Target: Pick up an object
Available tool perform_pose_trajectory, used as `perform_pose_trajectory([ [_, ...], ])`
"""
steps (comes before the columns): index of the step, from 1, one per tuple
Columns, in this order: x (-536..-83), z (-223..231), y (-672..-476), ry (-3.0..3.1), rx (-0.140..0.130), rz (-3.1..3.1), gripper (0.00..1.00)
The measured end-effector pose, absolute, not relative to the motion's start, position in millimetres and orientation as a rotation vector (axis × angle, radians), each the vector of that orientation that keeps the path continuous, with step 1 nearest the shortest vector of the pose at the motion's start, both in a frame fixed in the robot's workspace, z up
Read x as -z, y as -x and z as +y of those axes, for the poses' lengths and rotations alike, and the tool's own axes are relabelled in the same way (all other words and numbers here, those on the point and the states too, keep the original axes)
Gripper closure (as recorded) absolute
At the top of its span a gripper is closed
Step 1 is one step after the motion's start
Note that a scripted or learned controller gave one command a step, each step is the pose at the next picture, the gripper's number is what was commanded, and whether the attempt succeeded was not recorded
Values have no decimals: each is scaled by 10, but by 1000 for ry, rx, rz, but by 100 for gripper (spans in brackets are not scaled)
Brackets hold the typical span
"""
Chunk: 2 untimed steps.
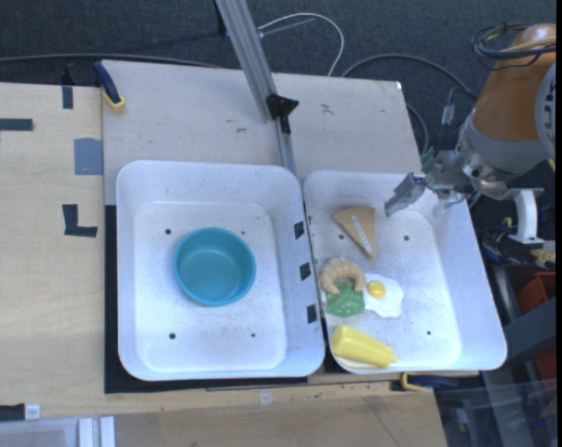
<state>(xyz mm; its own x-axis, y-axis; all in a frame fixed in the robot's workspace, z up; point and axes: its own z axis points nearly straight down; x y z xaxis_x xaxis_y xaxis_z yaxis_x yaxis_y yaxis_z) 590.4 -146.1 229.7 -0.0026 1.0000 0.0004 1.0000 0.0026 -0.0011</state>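
The right bin (467, 277) holds a tan cheese wedge (356, 228), a croissant (341, 272), a green leafy piece (346, 302), a fried egg (383, 293) and a yellow corn-like piece (360, 345) at the front edge. My gripper (419, 202) hangs over the back right part of this bin, to the right of the cheese wedge and apart from it. It is open, with nothing between the fingers. The arm's orange band (518, 35) is at the upper right.
A blue bowl (214, 265) stands in the left bin (141, 203). A slanted metal pole (248, 45) rises behind the bins. Cables (309, 21) lie on the dark floor at the back. A yellow-handled clamp (109, 87) grips the bench's back left.
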Motion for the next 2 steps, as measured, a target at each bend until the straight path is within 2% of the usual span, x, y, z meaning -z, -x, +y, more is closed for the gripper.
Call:
perform_pose_trajectory([
  [1,-2297,-1460,-5904,2218,-1,-2223,0],
  [2,-1650,-1456,-5911,2215,-8,-2219,0],
])
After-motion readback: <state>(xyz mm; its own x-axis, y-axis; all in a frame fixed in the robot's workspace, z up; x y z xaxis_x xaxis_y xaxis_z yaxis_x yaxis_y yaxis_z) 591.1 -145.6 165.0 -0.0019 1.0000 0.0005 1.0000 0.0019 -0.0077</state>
